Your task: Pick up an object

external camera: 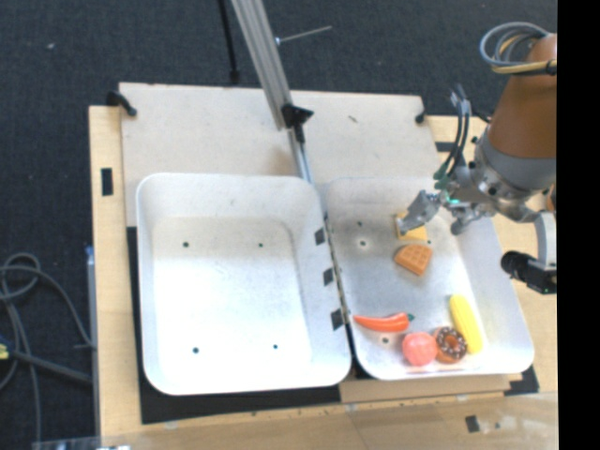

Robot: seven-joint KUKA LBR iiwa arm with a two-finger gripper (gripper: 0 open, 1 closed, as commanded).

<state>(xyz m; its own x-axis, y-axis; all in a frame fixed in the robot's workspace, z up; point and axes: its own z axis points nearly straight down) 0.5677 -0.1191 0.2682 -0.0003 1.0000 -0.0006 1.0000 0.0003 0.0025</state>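
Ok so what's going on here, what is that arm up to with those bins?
The arm's gripper is over the upper part of the right bin, with a small yellow piece at its fingertips; whether it is actually gripped is hard to tell. Just below lies an orange waffle-like toy. Along the bin's near edge sit a red chili pepper, a pink ball, a doughnut and a banana.

Both white bins [234, 279] are looking like smooth, matt plastic, faintly speckled. The tabletop [112, 251] is showing pale, matt wood. The aluminium rail [262, 45] is gleaming metallic, and the banana [466, 322] is looking glossy plastic.
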